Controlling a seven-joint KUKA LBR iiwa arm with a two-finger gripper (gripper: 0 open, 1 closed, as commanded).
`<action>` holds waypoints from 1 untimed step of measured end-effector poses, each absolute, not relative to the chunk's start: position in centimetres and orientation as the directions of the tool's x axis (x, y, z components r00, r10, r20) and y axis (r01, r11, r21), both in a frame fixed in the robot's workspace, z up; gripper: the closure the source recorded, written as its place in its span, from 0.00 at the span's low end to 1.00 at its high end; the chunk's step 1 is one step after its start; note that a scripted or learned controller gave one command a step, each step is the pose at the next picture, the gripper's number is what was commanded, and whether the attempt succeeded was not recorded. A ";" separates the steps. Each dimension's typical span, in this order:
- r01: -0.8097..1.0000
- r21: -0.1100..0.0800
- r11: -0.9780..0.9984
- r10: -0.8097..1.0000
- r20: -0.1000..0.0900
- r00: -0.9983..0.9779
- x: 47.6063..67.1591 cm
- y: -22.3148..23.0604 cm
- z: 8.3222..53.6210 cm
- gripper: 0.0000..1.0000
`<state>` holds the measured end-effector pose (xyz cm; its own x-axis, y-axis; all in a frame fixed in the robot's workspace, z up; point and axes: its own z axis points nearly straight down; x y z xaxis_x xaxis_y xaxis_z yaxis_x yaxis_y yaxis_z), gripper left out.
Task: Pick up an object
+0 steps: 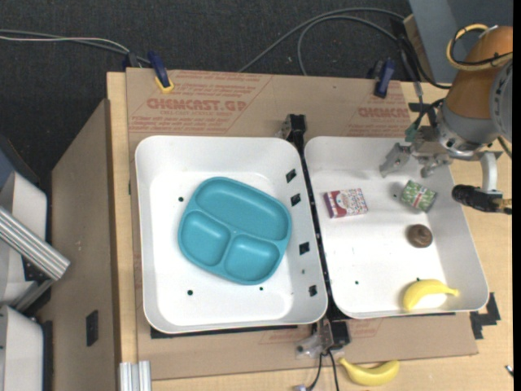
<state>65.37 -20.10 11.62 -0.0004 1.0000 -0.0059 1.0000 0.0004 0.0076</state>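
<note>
White bins sit side by side on a brown bench as a grey arm with an orange band reaches in from the right. Its gripper hangs over the far right part of the right-hand bin, fingers spread apart and nothing between them. Just below and slightly right of the fingertips lies a small green packet, the nearest thing to the tool and the likeliest target; it sits tilted, its long side running roughly left to right across the bin. A red-and-white carton lies flat further left in the same bin, a brown round object rests nearer the camera, and a banana curls against the near wall. A second banana lies outside the bins at the bench's front edge. The left bin holds a blue divided plate, well apart from the arm. To take the packet, the tool would need only a short shift toward the camera before descending.
</note>
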 end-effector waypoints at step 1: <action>1.000 0.004 0.001 1.000 -0.002 -0.001 65.3 -19.9 12.7 1.00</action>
<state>65.31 -19.92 12.75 -0.0009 1.0000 -0.0016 1.0000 0.0009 0.0044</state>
